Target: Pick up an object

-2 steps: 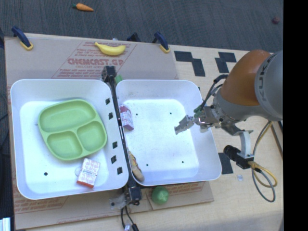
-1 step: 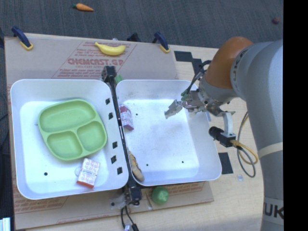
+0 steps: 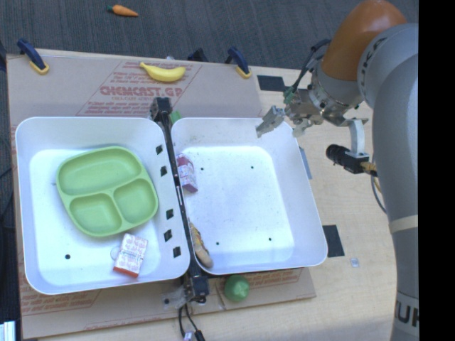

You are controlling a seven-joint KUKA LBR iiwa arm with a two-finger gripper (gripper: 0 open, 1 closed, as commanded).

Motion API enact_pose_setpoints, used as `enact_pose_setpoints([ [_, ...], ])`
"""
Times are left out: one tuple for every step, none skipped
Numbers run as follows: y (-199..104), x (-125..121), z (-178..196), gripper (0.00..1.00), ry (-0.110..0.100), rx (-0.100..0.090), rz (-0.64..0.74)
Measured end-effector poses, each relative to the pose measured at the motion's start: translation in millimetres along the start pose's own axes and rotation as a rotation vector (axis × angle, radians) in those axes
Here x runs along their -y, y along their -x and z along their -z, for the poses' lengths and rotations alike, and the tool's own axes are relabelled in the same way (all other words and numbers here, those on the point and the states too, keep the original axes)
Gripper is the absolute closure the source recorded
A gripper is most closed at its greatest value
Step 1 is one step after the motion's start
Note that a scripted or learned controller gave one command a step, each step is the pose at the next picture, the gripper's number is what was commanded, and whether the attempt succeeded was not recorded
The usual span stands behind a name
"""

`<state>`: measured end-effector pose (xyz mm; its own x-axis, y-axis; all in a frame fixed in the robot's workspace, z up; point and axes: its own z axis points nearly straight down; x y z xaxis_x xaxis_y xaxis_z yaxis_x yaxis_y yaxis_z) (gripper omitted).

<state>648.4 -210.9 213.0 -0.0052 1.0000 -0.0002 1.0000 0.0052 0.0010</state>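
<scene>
My gripper (image 3: 271, 122) hangs over the far right corner of the right bin (image 3: 284, 212), with the grey arm and its orange band behind it to the right. In that bin a small red and white packet (image 3: 186, 172) lies against the left wall. A tan peanut-shaped piece (image 3: 200, 248) rests in the near left corner. All of them lie well to the left of the gripper. The left bin (image 3: 32, 212) holds a green divided plate (image 3: 106, 190) and a red and white box (image 3: 130, 254).
A yellow banana (image 3: 163, 70) lies on the cardboard behind the bins. A green ball (image 3: 237, 288) sits in front of the right bin, outside it. An orange carrot (image 3: 124, 10) lies on the floor. Blue clamps (image 3: 239, 61) grip the cardboard's edge.
</scene>
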Motion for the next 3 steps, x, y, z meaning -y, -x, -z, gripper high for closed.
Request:
enact_pose_setpoints([
  [-1,43,-121,0.0,-0.004,0.0,0.001],
  [-16,11,-54,0.0,-0.001,-0.001,0.0],
  [-1,-8,-2,0.0,-0.001,0.0,0.002],
])
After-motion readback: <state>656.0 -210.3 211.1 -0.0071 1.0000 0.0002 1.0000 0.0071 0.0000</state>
